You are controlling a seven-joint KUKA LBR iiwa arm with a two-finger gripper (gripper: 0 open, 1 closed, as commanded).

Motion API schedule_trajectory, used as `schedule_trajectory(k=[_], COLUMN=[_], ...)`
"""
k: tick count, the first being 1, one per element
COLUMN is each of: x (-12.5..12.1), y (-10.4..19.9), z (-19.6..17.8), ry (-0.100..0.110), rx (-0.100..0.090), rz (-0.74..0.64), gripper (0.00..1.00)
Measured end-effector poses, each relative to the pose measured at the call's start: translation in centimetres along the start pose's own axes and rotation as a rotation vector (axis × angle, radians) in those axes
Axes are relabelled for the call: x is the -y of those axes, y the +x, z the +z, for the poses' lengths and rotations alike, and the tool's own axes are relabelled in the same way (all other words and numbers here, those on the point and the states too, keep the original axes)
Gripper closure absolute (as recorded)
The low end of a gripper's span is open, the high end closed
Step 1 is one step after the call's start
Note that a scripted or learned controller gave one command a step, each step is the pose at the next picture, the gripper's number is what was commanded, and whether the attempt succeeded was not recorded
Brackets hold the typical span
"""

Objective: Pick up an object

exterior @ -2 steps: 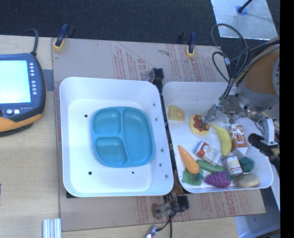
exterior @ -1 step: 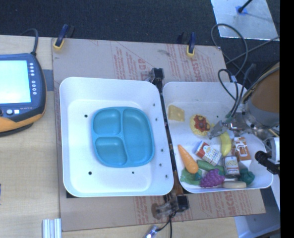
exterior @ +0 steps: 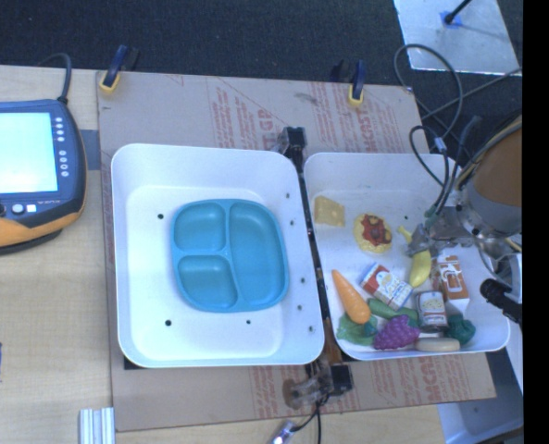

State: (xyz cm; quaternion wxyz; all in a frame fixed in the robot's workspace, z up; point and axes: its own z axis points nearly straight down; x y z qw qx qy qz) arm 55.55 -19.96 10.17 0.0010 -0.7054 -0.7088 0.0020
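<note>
In the right-hand shallow white plastic bin [exterior: 348, 169], just beside the grey two-finger gripper [exterior: 429, 237], grip impossible to tell: small yellow toy banana [exterior: 420, 268], probable target. Tightly crowded by a red-and-white carton [exterior: 451, 278]; risks a deflected or double grab.

Toys [exterior: 399, 303] crowd right bin [exterior: 367, 166]; its far half open.

One camera above, slanting down on both bins [exterior: 126, 248], perhaps mid-distance.

My gripper [exterior: 429, 236] hangs over the right bin [exterior: 348, 169], just above a banana [exterior: 420, 268]; a blue plate [exterior: 228, 253] sits in the left bin [exterior: 140, 248].
</note>
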Motion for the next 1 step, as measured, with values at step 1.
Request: schedule_trajectory(k=[1], x=[-3.49], y=[6.33], z=[-7.08], ry=[-0.003], rx=[-0.003], rz=[0.001], gripper=[1.00])
